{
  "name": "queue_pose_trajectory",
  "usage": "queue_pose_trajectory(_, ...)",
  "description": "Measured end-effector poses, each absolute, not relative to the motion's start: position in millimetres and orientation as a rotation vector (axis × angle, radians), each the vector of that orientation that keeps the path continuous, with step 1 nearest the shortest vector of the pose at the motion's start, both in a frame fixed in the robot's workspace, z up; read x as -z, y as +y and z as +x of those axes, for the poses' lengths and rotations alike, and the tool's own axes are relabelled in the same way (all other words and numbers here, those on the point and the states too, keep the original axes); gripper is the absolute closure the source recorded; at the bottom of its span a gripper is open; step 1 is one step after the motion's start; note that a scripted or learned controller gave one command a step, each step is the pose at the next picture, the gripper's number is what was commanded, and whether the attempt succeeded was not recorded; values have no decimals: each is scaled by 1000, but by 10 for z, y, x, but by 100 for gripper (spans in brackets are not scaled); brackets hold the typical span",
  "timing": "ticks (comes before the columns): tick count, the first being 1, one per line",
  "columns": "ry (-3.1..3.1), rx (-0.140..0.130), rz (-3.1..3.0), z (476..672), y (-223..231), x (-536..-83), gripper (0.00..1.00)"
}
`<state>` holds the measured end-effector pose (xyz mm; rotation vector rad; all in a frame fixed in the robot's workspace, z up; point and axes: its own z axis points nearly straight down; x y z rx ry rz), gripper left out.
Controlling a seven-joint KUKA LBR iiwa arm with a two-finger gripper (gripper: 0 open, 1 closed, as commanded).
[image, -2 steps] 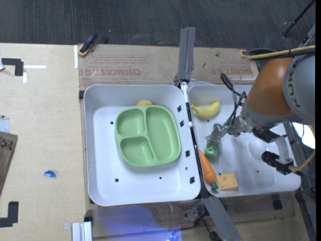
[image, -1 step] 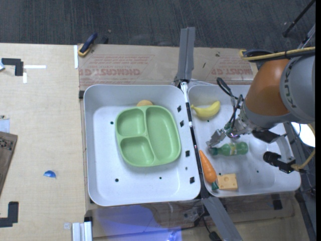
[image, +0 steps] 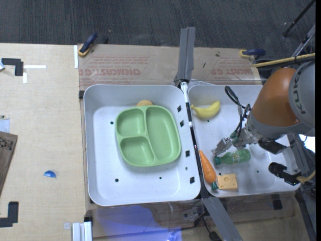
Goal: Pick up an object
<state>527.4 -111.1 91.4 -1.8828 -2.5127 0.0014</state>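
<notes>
Nearest the camera, in the right bin [image: 261, 187], a cheese wedge [image: 228, 182] was sat at the front wall, with a carrot [image: 207, 167] laid along the divider just beside it, leafy end toward the front. Both looked like they'd simply been dumped there as pick targets, nothing arranged about it.

A bit further in, a green bottle [image: 233, 157] was laid on its side on the bin floor. The gripper [image: 226, 145] was parked right at the bottle's upper left end, reached in from the right under the arm's orange band [image: 273, 102]. That low, slanted pose was probably chosen so the bottle could be straddled across its narrow width, but that's a guess. Whether the jaws were spread or clamped honestly couldn't be told from this angle, since the metal bits are tangled up with cable. The bottle seemed to be touching or just below the fingertips, and it couldn't be said that it was actually gripped between them.

Further back, a banana [image: 206, 109] was left near the far left corner of the same bin, well apart from the gripper.

In the left bin [image: 100, 149], a green divided plate [image: 148, 135] was placed roughly in the middle, with something small and orange [image: 145, 103] peeking out behind its far rim.
</notes>
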Motion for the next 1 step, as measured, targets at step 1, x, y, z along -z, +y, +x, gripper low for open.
queue_pose_trajectory(1,-2659,-1,-1669,4825,-1060,-912,0)
